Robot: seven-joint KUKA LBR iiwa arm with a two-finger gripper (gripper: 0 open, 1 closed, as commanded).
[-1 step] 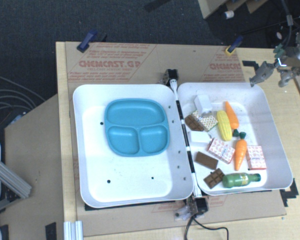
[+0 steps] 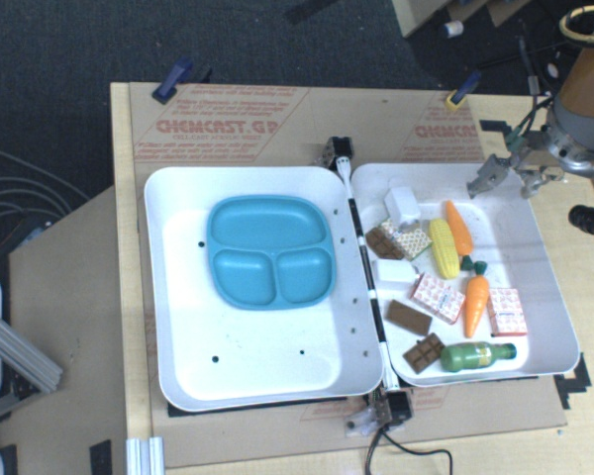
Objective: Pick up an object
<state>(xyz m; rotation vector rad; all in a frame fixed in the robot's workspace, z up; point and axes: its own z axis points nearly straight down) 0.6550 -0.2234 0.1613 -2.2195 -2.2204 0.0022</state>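
The gripper (image 2: 503,169) hovers over the right bin's (image 2: 552,265) far corner, fingers apart and holding nothing; the nearest carrot (image 2: 458,228) lies just inward of that corner, long axis running front-to-back.

"CHEMCAST GP" in red — bench board (image 2: 218,125), partly repeated at right

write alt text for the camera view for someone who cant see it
A robot gripper hovers over the far right corner of the right bin, which holds toy food: corn, two carrots and a green bottle. The left bin holds a blue divided plate.
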